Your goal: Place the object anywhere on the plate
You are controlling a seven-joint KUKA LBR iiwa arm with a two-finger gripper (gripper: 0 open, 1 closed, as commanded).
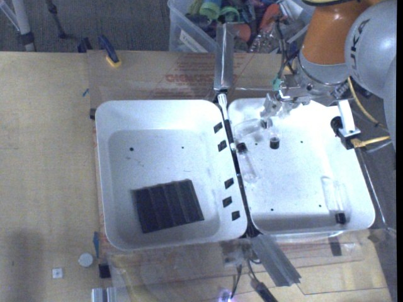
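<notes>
A dark ribbed rectangular plate [169,205] lies flat in the front part of the left bin [119,121]. In the right bin [302,168], a small black cylindrical object [274,143] stands on the floor near the back left. My gripper [268,116] hangs over the back left corner of the right bin. It is just behind and slightly left of the small black object and apart from it. Nothing is visible in its grasp.
A clear tube with a black end [334,199] lies near the right bin's front right corner. Black clips [227,164] line the ridge between the bins. A clear crate of colourful items [233,8] stands behind the bins.
</notes>
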